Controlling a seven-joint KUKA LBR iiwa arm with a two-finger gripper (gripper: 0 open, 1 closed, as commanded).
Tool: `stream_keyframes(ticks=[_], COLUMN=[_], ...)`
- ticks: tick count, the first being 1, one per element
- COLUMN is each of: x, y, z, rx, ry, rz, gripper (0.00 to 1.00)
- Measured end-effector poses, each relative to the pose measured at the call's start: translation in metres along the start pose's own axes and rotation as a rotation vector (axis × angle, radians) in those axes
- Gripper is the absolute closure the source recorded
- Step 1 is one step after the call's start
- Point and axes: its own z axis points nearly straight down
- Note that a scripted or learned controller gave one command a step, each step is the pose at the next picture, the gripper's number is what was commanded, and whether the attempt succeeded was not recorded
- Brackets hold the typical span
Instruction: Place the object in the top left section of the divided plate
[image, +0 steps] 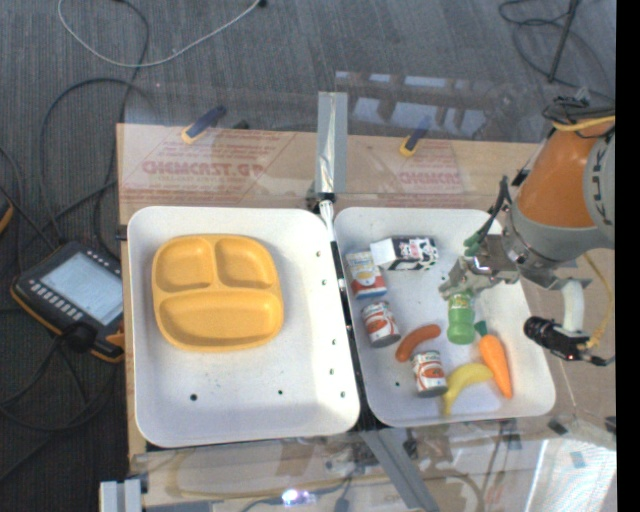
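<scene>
The gripper sits just above the green bottle in the right bin; whether it is squeezing or let go cannot be told. The bottle could tip or slip, because the carrot at its 4 o'clock and the sausage crowd it. That bin also has cans, a milk carton and a banana. The left bin has the yellow plate; its top left part, at 10 o'clock, has nothing in it.
</scene>
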Motion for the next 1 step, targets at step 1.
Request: stream_keyframes(ticks=[1], x=[0.0667], y=[-0.0216], z=[-0.0478], rx=[0.0], ry=[0.002], rz=[-0.093], gripper=[1.0])
